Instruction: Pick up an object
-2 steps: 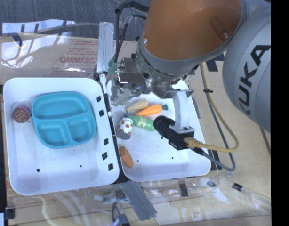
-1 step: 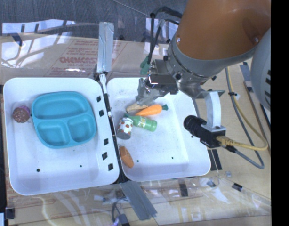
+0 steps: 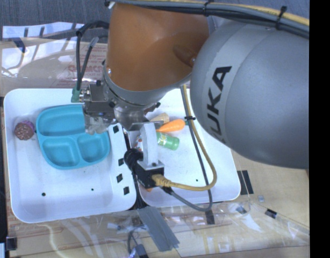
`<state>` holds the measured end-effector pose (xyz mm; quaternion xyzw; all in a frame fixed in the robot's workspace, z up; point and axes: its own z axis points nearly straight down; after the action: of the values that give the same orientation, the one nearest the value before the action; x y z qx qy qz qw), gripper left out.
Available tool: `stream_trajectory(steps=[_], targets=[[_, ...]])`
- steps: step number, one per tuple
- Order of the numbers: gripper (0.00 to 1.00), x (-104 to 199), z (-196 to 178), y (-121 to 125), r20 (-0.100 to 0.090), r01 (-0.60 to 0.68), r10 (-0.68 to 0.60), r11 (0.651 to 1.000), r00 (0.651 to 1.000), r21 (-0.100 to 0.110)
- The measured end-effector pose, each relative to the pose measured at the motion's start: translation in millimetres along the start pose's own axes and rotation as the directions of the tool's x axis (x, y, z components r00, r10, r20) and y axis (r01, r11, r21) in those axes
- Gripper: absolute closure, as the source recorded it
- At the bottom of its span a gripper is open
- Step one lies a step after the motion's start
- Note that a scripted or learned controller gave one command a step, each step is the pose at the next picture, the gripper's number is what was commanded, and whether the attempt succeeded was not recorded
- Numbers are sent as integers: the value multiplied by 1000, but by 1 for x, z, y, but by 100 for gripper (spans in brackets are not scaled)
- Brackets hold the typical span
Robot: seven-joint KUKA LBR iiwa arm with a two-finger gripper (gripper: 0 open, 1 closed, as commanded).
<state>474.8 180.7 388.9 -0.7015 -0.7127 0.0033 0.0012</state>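
Note:
My gripper (image 3: 96, 123) hangs below the orange wrist band, over the right edge of the left bin (image 3: 57, 198). It stands right above the upper right corner of a blue divided plate (image 3: 68, 138) that lies in that bin. A small dark purple ball (image 3: 24, 130) rests at the bin's left wall, beside the plate. In the right bin (image 3: 219, 171) an orange carrot (image 3: 171, 126) and a green cylinder (image 3: 167, 141) lie close together, with a pale beige piece (image 3: 160, 117) just behind them. The arm hides much of the right bin.
The big grey arm body covers the upper right of the view. A yellow cable (image 3: 197, 184) loops across the right bin's floor. Clear plastic sheeting and tape lie around the bins at the front and back.

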Motion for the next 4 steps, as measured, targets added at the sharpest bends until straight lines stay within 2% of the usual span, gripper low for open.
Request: stream_trajectory(steps=[1, 2, 3, 4], targets=[[100, -94, -55, 4, -4, -14, 14, 1000, 1000, -10], [100, -151, 74, -1, 0, -12, 12, 1000, 1000, 4], [100, -216, -8, -1, -2, -12, 12, 1000, 1000, -10], [100, -106, -40, 26, -4, -2, 2, 1000, 1000, -7]])
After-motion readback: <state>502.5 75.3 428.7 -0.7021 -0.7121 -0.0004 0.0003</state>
